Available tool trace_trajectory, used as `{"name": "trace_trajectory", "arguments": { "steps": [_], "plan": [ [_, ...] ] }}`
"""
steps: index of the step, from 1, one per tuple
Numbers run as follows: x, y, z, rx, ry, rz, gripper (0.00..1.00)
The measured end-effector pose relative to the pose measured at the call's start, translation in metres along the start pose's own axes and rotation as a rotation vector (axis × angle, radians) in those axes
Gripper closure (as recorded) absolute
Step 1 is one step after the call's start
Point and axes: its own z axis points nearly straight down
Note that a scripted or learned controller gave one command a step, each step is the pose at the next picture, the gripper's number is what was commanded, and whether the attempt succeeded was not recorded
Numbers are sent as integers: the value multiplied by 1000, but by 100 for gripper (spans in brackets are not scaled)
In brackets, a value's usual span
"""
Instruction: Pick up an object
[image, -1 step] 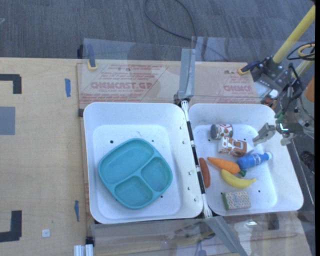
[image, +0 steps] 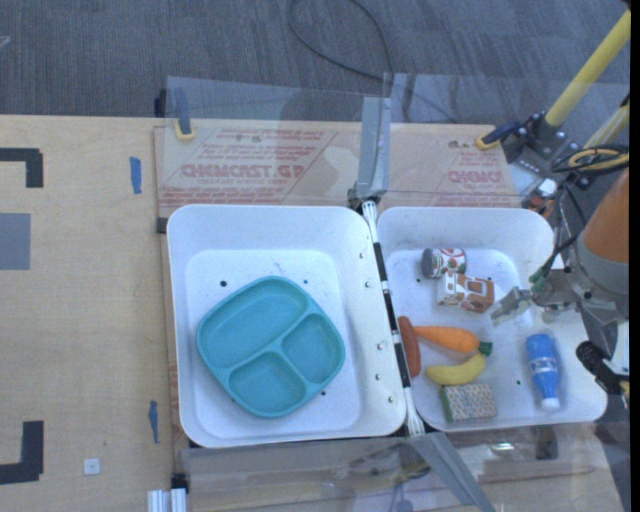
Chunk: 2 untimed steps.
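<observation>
The right bin (image: 400, 232) holds several objects. A small can (image: 440, 262) lies at the back, with a white and orange carton (image: 466, 291) just in front of it. An orange carrot (image: 447, 338) and a yellow banana (image: 456, 371) lie in the middle, beside a red stick-shaped item (image: 408, 346) along the left wall. A greenish sponge (image: 469, 402) sits at the front and a blue bottle (image: 543, 370) at the right. My gripper (image: 530, 298) hangs over the bin's right part, right of the carton and above the bottle, with nothing seen in it.
A teal divided plate (image: 270, 345) lies in the left bin (image: 190, 240). Cables and a yellow pole (image: 590, 70) crowd the back right. A clear panel (image: 375, 150) stands behind the bins. The wooden bench stretches to the left.
</observation>
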Motion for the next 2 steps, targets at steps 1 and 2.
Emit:
{"name": "trace_trajectory", "arguments": {
  "steps": [1, 2],
  "plan": [
    [1, -43, 20, -12, 9, -48, 0],
    [-4, -44, 13, -10, 1, -42, 100]
  ]
}}
